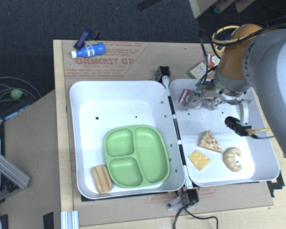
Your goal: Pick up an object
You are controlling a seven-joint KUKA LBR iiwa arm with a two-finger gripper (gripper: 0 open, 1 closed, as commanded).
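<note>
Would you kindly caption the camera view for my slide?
Arm's tool low in right bin; croissant, cheese nearby; green tray left.

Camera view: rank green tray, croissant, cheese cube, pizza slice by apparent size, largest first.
1. Green tray, by far the largest.
2. Pizza slice and croissant: they look about alike, so no ranking between them.
3. Cheese cube, slightly smaller, though the margin is thin.

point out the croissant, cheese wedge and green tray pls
croissant [233,158], camera view, middle of its curved body
cheese wedge [199,160], camera view, centre of its top face
green tray [151,174], camera view, right compartment floor
</note>
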